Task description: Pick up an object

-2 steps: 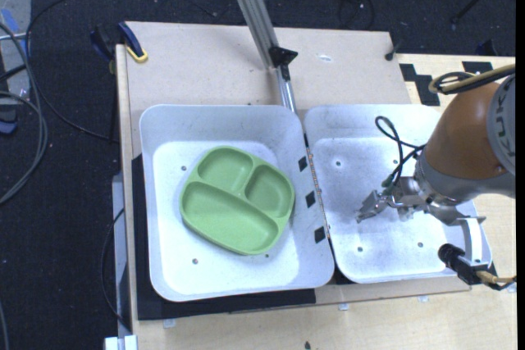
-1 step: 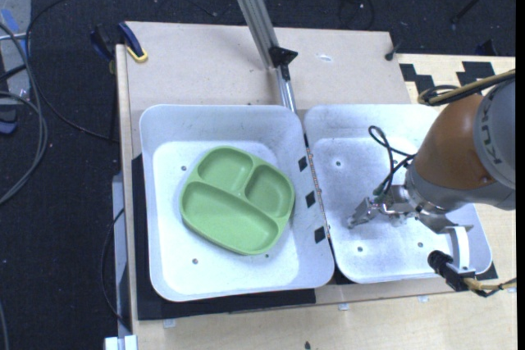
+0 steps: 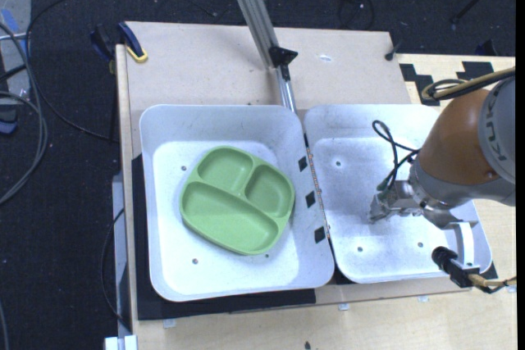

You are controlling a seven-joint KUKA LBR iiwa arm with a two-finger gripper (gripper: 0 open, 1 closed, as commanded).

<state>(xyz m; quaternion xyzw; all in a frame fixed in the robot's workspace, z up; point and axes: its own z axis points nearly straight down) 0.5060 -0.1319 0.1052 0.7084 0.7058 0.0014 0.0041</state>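
One green plate (image 3: 237, 199) sits in the left of two bins (image 3: 164, 258); tool (image 3: 384, 207) over the right bin (image 3: 353, 258), grip state unclear.

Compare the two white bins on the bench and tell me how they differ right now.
The left bin holds a green divided plate; the right bin has none.

The gripper is over the right bin's floor, while the left bin has no arm above it.

The right bin is partly covered by the grey and orange arm; the left bin is in full sight.

Both are shallow, white and sit side by side.
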